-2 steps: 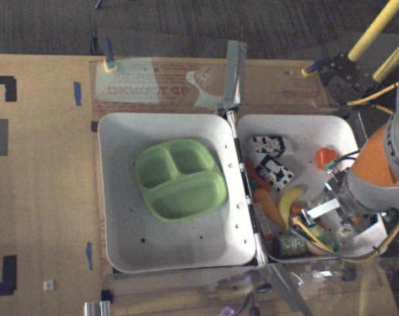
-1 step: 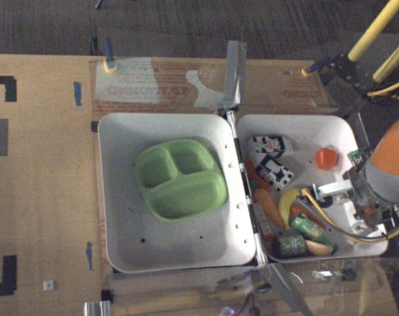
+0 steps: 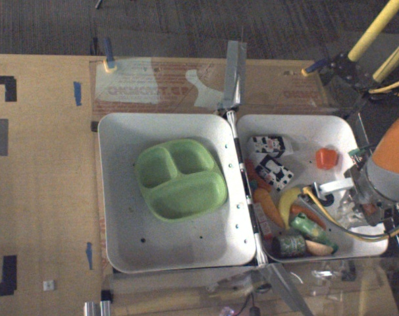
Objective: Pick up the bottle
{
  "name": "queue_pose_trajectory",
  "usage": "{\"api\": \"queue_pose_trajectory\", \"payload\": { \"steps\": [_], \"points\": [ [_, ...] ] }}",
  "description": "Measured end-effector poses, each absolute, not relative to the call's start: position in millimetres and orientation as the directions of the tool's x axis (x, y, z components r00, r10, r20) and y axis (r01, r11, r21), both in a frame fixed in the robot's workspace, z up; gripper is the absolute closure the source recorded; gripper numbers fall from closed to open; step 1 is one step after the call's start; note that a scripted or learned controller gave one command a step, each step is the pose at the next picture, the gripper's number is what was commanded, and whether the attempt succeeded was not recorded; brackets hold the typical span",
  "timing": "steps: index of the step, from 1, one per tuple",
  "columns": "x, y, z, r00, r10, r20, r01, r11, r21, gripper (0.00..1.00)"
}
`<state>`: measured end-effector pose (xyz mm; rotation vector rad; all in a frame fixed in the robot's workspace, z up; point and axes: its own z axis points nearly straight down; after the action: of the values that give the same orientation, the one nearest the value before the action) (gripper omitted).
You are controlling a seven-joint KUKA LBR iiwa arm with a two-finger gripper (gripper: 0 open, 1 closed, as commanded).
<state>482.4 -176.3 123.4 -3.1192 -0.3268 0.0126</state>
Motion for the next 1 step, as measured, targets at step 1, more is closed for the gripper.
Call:
{"api": "queue_pose_trajectory", "payload": {
  "steps": [1],
  "points": [
    [479.7, -174.0, 233.4, 0.979, 0.203, -0.002, 0.203, -0.979, -0.002, 1.00]
  ]
}}
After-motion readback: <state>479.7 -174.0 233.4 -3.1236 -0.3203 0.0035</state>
